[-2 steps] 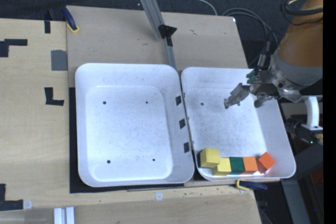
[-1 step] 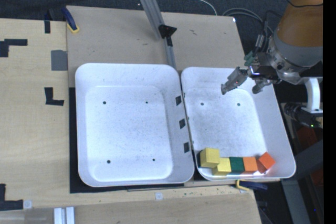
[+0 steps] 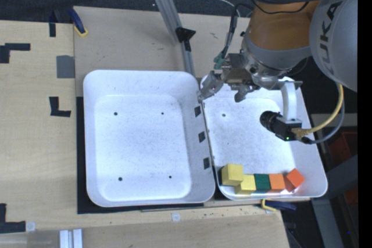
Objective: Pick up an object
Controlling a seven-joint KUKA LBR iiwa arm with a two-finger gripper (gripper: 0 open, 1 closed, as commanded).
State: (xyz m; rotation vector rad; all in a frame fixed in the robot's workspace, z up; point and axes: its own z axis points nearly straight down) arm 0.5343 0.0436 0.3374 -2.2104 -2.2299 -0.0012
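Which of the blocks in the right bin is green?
The green block, in the row along the right bin's near edge, between the lower yellow block and the orange blocks.

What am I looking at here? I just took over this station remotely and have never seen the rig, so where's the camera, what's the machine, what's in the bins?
The one camera sits above the bench, looking down at a slant. The grey and orange machine reaching in from the right is a robot arm; its gripper hangs over the far end of the right bin. Nothing shows between its fingers. At that bin's near edge lie small blocks in a row: two yellow blocks, a green block and two orange blocks. The left bin sits alongside.
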